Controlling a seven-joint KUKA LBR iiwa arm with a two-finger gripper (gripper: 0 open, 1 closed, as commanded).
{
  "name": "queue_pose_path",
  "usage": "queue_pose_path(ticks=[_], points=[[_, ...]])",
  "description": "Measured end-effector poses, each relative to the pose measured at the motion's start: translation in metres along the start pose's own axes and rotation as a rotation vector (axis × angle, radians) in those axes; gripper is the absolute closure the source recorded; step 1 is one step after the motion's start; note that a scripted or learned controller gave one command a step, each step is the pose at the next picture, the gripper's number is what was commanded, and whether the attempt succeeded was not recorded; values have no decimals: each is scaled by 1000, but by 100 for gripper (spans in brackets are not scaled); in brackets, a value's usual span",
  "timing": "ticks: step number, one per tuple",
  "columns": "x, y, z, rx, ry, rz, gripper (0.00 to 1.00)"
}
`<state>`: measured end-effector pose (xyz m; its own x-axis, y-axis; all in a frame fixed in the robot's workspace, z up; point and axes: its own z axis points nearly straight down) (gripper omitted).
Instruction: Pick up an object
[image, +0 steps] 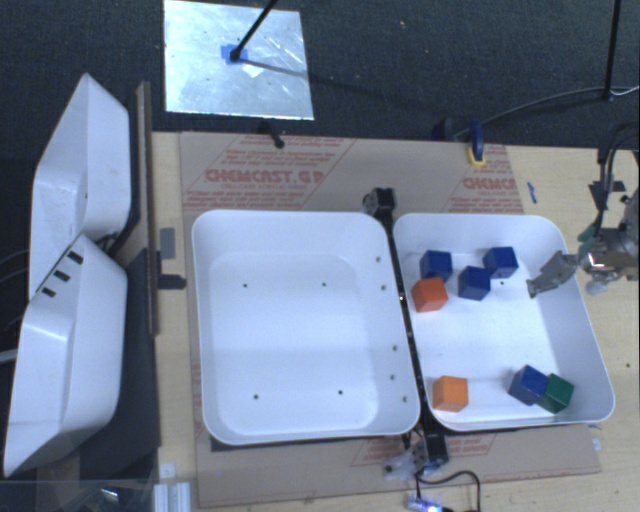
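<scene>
The right bin (575, 330) holds several small cubes. Three blue cubes (474, 283) cluster in its far half, with an orange cube (429, 294) beside them on the left. Near the front wall lie another orange cube (450, 393), a blue cube (528, 384) and, touching it, a green cube (557, 393). My gripper (572, 282) hovers over the bin's right rim, right of the blue cluster. It is open, with nothing between its fingers. One grey finger (549, 275) points left toward the cubes.
The left bin (210, 300) sits beside the right one, and a black divider bar (400, 300) runs between them. Two spare white bins (70, 300) lean off the bench's left side. Cables hang at the right edge near the arm.
</scene>
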<state>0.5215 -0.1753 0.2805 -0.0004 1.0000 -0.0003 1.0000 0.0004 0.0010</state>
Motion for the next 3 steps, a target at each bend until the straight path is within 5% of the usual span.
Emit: queue_pose_path(ticks=[1, 2, 3], points=[[44, 45, 181, 11, 3, -3, 0], [50, 119, 188, 0, 0, 2, 0], [23, 114, 194, 0, 0, 2, 0]])
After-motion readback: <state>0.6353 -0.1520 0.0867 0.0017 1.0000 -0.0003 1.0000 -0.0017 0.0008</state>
